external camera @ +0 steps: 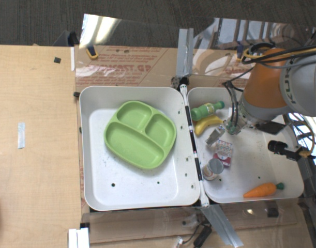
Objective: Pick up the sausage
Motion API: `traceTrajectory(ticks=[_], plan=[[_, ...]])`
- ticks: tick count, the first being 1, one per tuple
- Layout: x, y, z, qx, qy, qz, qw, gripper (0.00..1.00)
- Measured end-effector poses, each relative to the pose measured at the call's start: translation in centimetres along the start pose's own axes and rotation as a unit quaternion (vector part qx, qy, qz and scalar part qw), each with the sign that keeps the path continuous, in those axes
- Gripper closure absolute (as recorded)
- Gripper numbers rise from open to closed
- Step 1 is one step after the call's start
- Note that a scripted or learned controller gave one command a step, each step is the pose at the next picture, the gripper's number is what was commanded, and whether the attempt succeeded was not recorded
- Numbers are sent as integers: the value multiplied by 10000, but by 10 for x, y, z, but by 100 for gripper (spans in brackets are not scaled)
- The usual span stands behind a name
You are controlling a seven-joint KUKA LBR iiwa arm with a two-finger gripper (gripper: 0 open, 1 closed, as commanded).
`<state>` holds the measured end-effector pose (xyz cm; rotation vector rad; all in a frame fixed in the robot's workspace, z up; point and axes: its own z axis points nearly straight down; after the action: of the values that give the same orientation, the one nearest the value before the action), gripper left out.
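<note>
Bench (33, 112) bearing two white bins (95, 190)

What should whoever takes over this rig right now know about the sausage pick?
Gripper: low in the right bin, at its left side, just beside the banana and below the green bottle. Nothing can be seen held in it.
Things: I cannot pick out the sausage with certainty. The right bin also holds a red-and-white packet, a small can and a carrot. The left bin holds a green divided plate.
Done: no lift is visible.
Left: find the sausage, grasp it and lift it.
</note>
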<state>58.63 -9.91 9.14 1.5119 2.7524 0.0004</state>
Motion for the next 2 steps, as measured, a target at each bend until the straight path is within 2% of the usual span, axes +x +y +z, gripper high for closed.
traceTrajectory(ticks=[1,2], plan=[[14,-50,0,4,8,-739,9973,0],[-2,-15,0,-1,1,-610,9981,0]])
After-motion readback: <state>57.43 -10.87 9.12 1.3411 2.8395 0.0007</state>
